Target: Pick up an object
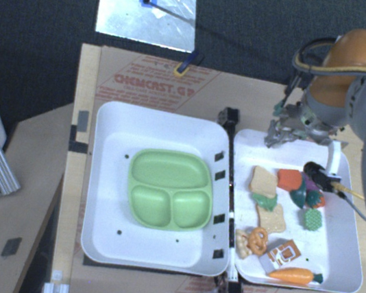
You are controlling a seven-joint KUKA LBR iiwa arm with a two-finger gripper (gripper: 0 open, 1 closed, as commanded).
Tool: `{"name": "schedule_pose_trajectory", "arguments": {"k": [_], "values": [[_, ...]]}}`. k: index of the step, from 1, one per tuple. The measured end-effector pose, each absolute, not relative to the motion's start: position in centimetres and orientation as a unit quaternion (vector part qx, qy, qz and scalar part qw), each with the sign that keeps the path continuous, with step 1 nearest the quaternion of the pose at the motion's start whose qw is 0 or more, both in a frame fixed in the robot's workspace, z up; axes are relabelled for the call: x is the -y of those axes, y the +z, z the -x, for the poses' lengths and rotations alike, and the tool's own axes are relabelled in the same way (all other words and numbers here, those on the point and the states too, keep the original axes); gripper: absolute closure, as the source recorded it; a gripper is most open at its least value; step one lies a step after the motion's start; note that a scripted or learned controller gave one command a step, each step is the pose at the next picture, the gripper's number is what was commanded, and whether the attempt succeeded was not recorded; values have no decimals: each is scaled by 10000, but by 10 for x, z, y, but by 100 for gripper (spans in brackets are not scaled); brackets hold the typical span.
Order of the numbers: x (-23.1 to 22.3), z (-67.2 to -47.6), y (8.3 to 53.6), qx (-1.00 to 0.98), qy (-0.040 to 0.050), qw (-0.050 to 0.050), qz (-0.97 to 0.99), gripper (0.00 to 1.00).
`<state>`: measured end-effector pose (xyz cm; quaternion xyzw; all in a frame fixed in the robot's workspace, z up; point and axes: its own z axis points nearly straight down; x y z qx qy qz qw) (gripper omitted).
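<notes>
My gripper (278,139) hangs over the far left corner of the right bin (345,254), above bare white floor, and nothing shows between its fingers. Toy food lies nearer the front of that bin: a tan bread slice (264,181), an orange-red block (289,178), a green leafy piece (267,202), a second tan slice (273,219), a pretzel (257,240), a brown-and-white square piece (283,252), a carrot (293,274), a green round piece (312,219) and a purple and teal piece (306,196).
The left bin (107,164) holds a green three-compartment tray (169,189). A black divider with clips (226,184) runs between the bins. A shiny metal sheet (149,4) lies beyond the bench at the back.
</notes>
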<state>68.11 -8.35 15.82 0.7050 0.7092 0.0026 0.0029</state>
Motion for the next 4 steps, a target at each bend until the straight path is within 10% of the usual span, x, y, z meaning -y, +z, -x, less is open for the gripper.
{"name": "schedule_pose_trajectory", "arguments": {"k": [2,4], "values": [[93,-680,226,-7085,15,16,-7057,100],[28,-593,230,-7093,-6,-11,-7049,100]]}}
